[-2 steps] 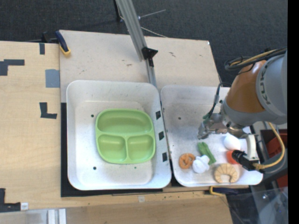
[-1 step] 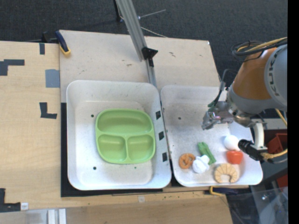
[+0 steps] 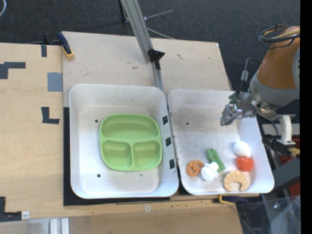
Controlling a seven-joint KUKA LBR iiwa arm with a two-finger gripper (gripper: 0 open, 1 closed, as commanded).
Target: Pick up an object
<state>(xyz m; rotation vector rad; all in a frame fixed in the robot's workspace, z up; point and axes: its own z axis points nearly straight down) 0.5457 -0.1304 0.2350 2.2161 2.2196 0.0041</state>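
Gripper [image 3: 228, 119] above right bin [image 3: 195, 106], claw state unclear. Toy food clustered at near corner: egg [image 3: 242, 148], tomato [image 3: 245, 164], croissant [image 3: 236, 180]. Nothing held yet.

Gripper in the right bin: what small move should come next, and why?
Probably move toward the near end and lower. The gripper hangs over bare floor of the right bin, while the egg, tomato and croissant lie clustered nearer the camera.
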